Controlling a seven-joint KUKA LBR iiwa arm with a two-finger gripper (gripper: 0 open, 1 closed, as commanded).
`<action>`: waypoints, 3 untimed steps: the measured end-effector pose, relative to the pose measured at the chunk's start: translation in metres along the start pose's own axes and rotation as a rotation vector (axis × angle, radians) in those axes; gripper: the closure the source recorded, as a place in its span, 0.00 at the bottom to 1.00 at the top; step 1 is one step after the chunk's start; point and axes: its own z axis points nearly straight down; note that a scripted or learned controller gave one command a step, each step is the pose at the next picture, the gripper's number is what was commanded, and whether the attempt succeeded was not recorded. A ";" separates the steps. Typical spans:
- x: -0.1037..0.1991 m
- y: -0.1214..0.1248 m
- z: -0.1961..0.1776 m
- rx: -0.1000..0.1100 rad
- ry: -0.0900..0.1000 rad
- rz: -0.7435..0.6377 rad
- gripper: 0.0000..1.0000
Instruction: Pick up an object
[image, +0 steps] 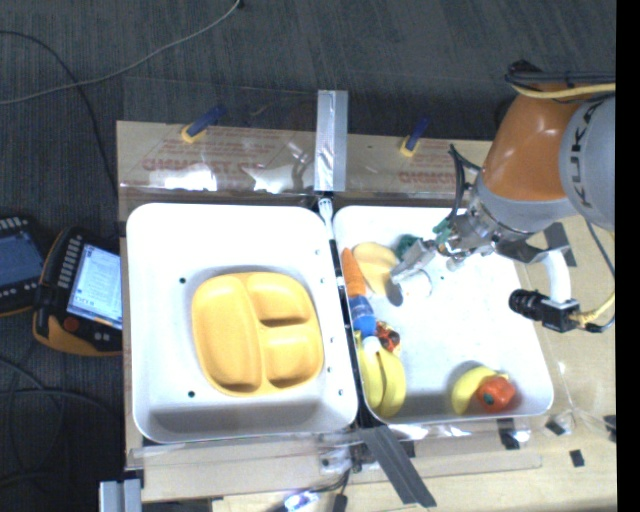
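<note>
Two shallow white plastic bins sit side by side: the left bin (160, 250) holds a yellow three-compartment plastic tray (258, 330), and the right bin (500, 320) holds the loose objects. The grey arm with its orange band (535, 150) leans in from the right (wrist angled down and leftward), so the gripper (400, 282) hangs over the right bin's upper left part, close to a pale yellow rounded piece (372, 262); whether its jaws are wide or narrow cannot be told. A yellow banana (382, 382) lies against the left wall, below an orange carrot-shaped toy (354, 280). A yellow-and-red fruit toy (484, 390) rests near the front right corner.
</note>
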 end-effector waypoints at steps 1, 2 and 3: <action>-0.014 0.039 0.093 -0.001 -0.001 -0.216 0.00; 0.016 0.023 0.033 -0.001 0.000 0.009 0.00; -0.004 0.052 0.033 0.000 -0.002 0.265 0.00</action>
